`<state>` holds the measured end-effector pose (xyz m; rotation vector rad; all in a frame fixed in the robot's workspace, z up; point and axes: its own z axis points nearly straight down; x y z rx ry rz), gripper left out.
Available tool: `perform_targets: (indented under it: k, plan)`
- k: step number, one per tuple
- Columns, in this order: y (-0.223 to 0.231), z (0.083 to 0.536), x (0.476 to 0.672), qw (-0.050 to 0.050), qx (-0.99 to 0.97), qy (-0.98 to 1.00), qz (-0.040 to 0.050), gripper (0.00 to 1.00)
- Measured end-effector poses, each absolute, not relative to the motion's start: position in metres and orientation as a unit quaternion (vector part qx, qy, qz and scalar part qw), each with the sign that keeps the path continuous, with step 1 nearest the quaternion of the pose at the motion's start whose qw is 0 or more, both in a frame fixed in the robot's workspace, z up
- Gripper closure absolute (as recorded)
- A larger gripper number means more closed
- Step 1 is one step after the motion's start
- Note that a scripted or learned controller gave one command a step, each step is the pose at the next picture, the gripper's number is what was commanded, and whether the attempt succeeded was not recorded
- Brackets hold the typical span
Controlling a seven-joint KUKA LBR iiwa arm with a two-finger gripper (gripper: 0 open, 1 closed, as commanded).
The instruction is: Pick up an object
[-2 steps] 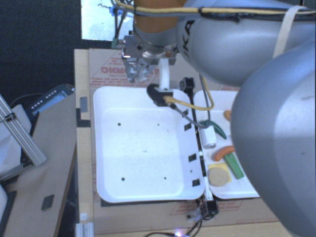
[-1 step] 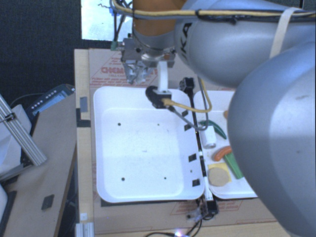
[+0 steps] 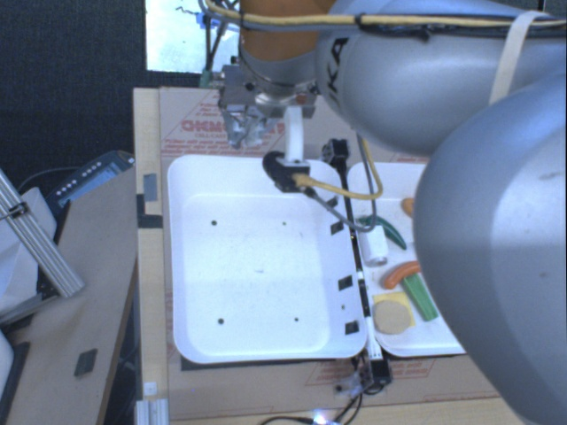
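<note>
Nearest the camera, at the bottom edge of the bench (image 3: 257,395), a small dark clip with loose wires (image 3: 368,377) sits at the foot of the divider between the two bins. Just beyond it, the left bin (image 3: 190,237) presents a bare white floor marked by a few small dark dots. The right bin (image 3: 416,348) is largely covered by the grey arm (image 3: 461,104) that crosses in from the right. In its exposed strip, from near to far, lie a pale yellow round piece (image 3: 392,315), a green stick (image 3: 419,296) touching an orange carrot-like piece (image 3: 400,274), a white cylinder (image 3: 376,248), a dark green curved item (image 3: 388,231), and a small orange item (image 3: 407,206) at the arm's edge. A yellow cable (image 3: 332,187) and a black cable run along the divider toward a black fitting (image 3: 283,172) at the far rim of the left bin. Farther back, the gripper (image 3: 248,131) hangs below the orange band (image 3: 283,16), over the cardboard sheet (image 3: 190,127) just past the left bin's far rim. Its metal fingers point down close together, with nothing visible between them; how far they are parted cannot be told. Beyond, a pale panel (image 3: 177,20) sits against the dark backdrop.
</note>
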<state>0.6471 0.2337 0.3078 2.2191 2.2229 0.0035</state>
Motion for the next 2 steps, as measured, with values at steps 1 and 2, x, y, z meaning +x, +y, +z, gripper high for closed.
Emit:
perform_targets:
  k: [1,2]
  plan:
    - [0.233,0.295,0.638,0.000,0.707,0.707,-0.0004,1.00]
    - [0.234,0.286,0.618,0.000,0.707,0.707,-0.0006,1.00]
